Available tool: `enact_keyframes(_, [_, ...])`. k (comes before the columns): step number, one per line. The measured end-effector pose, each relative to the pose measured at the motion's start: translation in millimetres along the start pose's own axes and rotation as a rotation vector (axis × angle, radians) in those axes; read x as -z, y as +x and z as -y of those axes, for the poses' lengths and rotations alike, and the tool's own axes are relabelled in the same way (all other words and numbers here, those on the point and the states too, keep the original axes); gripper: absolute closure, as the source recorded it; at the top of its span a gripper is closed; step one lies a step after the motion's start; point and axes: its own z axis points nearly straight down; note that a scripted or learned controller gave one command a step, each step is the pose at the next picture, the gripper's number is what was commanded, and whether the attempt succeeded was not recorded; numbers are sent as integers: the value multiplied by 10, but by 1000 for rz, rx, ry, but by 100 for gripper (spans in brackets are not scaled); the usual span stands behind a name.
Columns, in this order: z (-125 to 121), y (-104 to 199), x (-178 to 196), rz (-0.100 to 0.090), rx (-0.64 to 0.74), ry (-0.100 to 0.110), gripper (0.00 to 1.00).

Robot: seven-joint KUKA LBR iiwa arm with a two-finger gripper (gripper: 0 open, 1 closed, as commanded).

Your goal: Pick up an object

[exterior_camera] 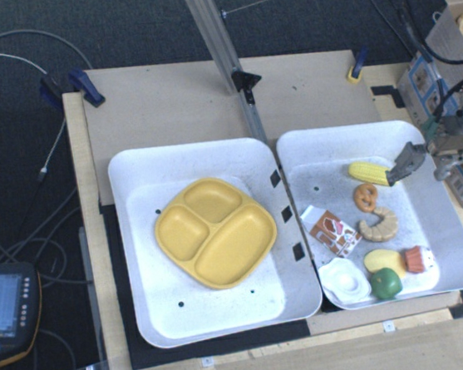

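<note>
The right bin [441, 221] holds several toy foods: a yellow corn cob [367, 173], a brown pretzel [365, 197], a tan croissant [380, 225], a brown-and-white packet [334, 233], a white fried egg [344, 280], a yellow lemon [380, 260], a green lime [386, 285] and an orange-red piece [415, 260]. My gripper [402, 166] reaches in from the right edge, low over the bin's upper right part, with its dark tip right beside the corn cob's right end. Nothing shows in its grasp.
In the left bin [137, 233] lies a yellow divided plate [215, 232]. A metal pole [214, 27] slants down to the gap between the bins. Boxes and cables [443, 70] crowd the bench's right edge near the arm.
</note>
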Motion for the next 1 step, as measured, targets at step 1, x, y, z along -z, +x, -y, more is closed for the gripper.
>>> enact_keyframes(1, [0,0,0,0,-1,0,0])
